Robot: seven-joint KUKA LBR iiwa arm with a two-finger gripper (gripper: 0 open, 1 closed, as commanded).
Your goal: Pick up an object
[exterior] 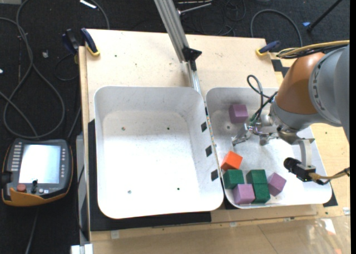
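My gripper (251,138) hangs over the middle of the right bin (320,191), reaching in from the right. Its two metal fingers (239,137) stand apart, open, with nothing between them. A purple block (238,112) lies just beyond it toward the bin's far side. An orange block (232,161) lies just in front of it, near the bin's left wall. At the bin's near edge sits a cluster: a green block (233,178), another green block (258,182), a purple block (243,193) and a second purple block (276,183).
The left bin (111,152) stands beside the right one, sharing a middle rim. A slanted metal rail (169,16) runs from the top down to the bins' junction. Black cables loop off the wrist near the right bin's far and right sides.
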